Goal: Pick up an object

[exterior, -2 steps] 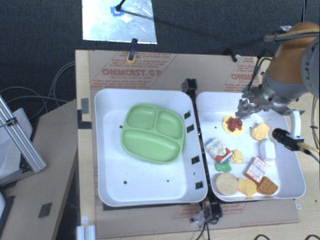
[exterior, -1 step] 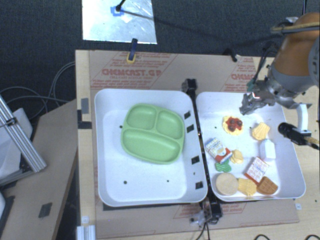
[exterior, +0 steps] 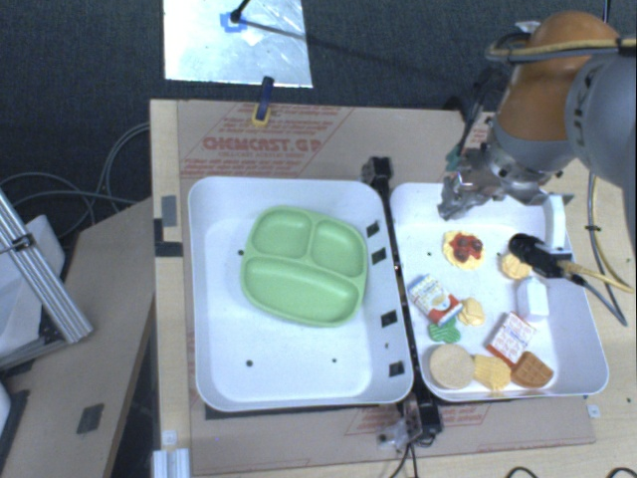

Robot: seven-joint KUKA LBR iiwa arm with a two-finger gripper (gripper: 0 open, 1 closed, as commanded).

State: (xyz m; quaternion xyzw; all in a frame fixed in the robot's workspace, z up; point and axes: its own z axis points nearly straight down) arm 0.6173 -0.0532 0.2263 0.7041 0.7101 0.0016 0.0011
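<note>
The pincer [exterior: 460, 199] hangs at the upper right of the frame, above the right bin [exterior: 587, 339], likely to reach the toy food. The little pizza [exterior: 464, 248] lies just below it.

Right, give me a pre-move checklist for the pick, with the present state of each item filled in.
1. Objects within the right bin: ok, toy foods lie spread across it.
2. Gripper over the right bin: ok, it sits above the bin's far left corner.
3. Object held: cannot tell from this angle.
4. Nearest target free to approach: ok, the pizza piece lies apart from its neighbours, just in front of the gripper.
5. Crowded spots: not ok, the cookie, cracker and waffle touch along the near edge.
6. Green divided plate: ok, it lies flat in the left bin.
</note>
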